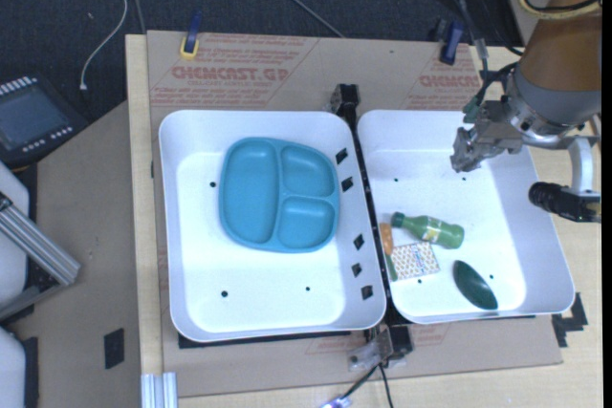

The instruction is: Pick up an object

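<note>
The right bin holds a small green bottle lying on its side, a patterned white packet just below it, an orange piece at the bin's left wall, and a dark green oval object near the front. My gripper hangs over the back part of the right bin, well above and to the right of the bottle. Nothing shows between its fingers.
The left bin holds a blue divided plate. A black divider with clips runs between the two bins. Cables lie on the dark floor behind the bench. The arm's orange band is at the upper right.
</note>
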